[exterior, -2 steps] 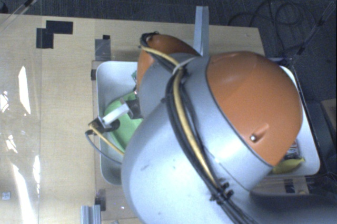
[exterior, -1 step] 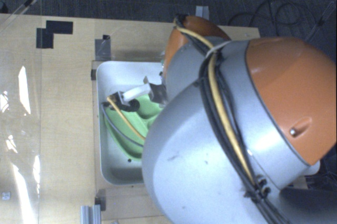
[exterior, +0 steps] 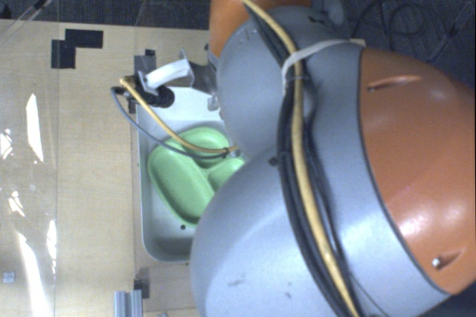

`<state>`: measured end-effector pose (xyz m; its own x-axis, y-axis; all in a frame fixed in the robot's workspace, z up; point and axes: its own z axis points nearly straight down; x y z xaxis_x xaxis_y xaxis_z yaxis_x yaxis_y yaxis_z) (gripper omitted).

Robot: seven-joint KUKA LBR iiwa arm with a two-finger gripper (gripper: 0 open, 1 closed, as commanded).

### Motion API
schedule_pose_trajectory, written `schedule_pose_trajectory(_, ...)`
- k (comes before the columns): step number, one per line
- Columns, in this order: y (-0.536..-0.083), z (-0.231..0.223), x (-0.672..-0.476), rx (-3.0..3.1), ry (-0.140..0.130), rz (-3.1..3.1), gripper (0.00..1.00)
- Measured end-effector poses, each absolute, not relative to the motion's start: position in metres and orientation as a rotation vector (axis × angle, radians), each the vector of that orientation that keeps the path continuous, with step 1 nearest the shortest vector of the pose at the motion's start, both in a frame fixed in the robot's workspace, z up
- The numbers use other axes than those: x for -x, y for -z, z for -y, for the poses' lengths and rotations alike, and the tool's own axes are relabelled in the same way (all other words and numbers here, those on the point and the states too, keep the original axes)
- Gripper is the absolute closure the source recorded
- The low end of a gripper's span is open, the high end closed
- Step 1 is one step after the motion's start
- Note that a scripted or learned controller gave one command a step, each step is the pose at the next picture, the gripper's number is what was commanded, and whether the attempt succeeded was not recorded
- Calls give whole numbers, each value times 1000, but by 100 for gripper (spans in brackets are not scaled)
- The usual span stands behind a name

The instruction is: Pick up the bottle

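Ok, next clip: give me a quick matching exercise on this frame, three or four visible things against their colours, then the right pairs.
Things:
1. bottle
2. bin
3. cable looping over the bin
4. arm, its large shell

Colours:
A. yellow
B. grey with orange
C. pale green
D. white

Pairs: 1-C, 2-D, 3-A, 4-B.

The arm covers most of the bin, and the bottle lies partly under it.
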<state>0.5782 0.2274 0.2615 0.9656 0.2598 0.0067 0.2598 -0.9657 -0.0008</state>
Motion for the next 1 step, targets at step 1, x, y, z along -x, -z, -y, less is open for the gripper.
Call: schedule_pose_trajectory(1,-272,-227,-580,3112,18,411,100)
